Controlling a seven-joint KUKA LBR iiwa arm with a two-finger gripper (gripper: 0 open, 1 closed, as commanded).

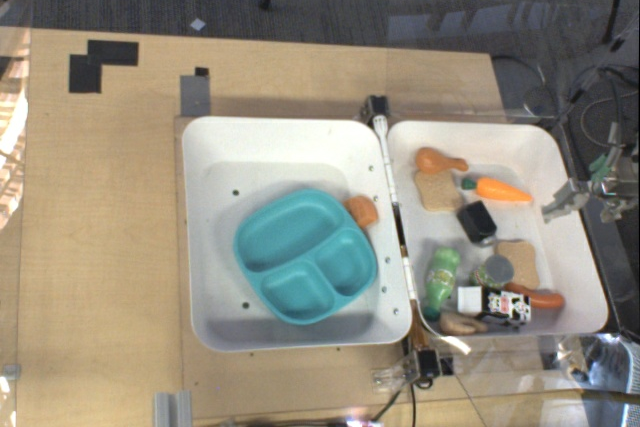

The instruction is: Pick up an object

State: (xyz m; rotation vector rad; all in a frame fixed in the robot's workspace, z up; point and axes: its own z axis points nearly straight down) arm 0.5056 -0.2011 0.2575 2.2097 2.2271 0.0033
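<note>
1. Overhead, the camera view shows a wooden bench bearing two shallow white bins side by side: the left bin and the right bin.
2. Inside the left bin lies a teal divided plate, tilted on the diagonal, with a small orange-brown lump touching its upper right rim.
3. Within the right bin sit the candidates for picking: a drumstick-shaped orange piece near the top, a tan bread slice just below it, and a carrot to its right.
4. Near the bin's middle rests a black block; lower down are a green bottle, a grey disc on another tan slice, a black-and-white carton, a red-orange sausage shape and a beige piece.
5. At the right edge, beyond the bin's rim, the gripper is only partly visible; I cannot tell how far apart its jaws stand, and nothing is seen in them.
</note>
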